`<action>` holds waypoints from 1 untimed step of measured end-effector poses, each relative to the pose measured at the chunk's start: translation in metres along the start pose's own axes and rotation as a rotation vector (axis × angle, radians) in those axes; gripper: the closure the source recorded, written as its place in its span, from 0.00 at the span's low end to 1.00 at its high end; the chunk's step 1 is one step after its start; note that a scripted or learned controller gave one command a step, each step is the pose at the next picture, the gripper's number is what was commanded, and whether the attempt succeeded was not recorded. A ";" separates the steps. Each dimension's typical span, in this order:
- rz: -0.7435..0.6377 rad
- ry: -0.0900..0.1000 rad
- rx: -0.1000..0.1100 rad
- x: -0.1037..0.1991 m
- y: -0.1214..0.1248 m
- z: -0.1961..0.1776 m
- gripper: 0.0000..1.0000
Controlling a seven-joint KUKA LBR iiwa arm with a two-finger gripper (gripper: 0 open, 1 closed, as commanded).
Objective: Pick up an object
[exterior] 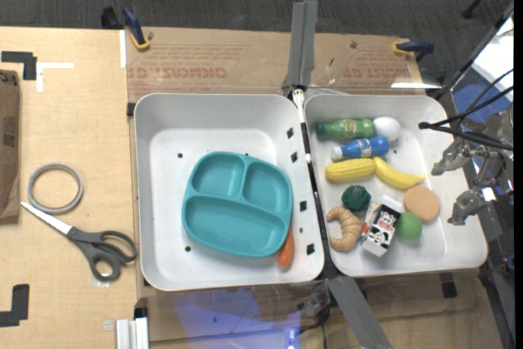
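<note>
Two bins side by side. Left bin has a teal tray, with an orange carrot touching the tray at its 4 o'clock.

Right bin holds the pickables: green bottle at 11 o'clock with a white egg just beside it, blue bottle under those, then corn and banana touching mid-bin. Dark green lump at centre. Croissant at 7 o'clock, milk carton beside it, green ball touching the carton, tan disc just above the ball.

Gripper sits at the bin's 3 o'clock rim. Nothing is between its fingers; can't tell whether they're spread or closed.

Tape roll and scissors lie on the bench at 9 o'clock.
</note>
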State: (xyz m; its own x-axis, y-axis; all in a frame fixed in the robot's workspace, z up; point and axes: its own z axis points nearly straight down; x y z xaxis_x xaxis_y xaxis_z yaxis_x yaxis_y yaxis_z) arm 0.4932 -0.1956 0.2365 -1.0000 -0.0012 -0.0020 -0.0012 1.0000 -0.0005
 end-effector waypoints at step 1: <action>-0.140 0.001 -0.001 -0.016 0.014 0.138 0.00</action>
State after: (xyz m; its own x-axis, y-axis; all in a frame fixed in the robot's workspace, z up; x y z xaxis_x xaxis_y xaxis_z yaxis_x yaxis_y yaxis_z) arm 0.5093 -0.1819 0.0982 -0.9900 -0.1412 -0.0007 -0.1412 0.9900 0.0003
